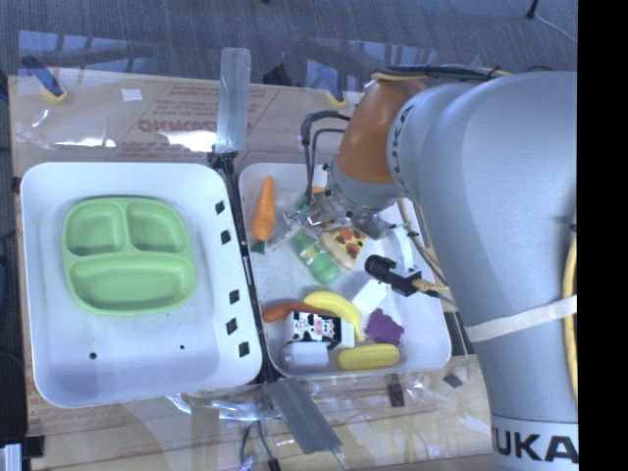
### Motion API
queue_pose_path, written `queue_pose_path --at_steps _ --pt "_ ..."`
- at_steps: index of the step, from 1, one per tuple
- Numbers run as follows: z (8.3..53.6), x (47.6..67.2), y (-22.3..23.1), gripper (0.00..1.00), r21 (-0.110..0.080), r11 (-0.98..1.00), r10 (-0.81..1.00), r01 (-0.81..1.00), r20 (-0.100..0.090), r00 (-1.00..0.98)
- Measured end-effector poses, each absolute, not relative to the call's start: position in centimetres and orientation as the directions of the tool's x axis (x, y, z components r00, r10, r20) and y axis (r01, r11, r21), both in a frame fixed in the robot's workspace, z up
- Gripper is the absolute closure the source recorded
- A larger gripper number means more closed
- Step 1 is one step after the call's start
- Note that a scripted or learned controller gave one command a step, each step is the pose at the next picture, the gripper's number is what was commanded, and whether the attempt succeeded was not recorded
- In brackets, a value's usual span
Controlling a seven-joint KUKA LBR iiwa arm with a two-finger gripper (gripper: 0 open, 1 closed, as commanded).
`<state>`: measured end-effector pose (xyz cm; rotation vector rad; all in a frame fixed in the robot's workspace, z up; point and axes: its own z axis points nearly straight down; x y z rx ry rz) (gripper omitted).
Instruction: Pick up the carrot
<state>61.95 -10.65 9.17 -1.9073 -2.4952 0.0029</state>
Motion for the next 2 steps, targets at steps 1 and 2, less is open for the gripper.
queue_pose_path --at_steps 1,2 --pt "9.2 65.7 -9.7 0.00 -0.001 0.149 0.989 0.989 0.000 -0.149" --pt "19.6 65.8 -2.4 0.00 0.005 -0.025 1.000 1.000 0.001 0.025"
